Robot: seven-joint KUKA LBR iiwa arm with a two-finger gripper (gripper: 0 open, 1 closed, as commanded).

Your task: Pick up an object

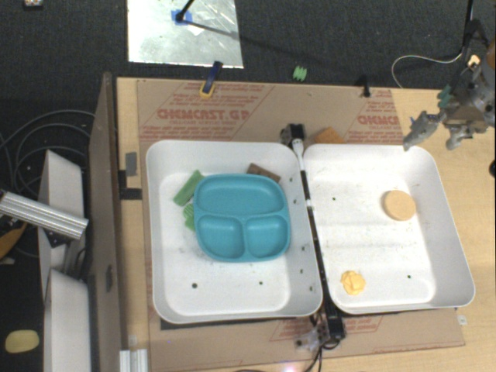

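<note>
Under blue tray (239, 217), green pieces (187, 189) half hidden; pincer (439, 132) fingers apart, empty.

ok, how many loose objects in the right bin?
2. A round tan disc lies toward the bin's right side, and a small yellow lump sits near the front edge. Nothing in this bin could hide another.
</note>
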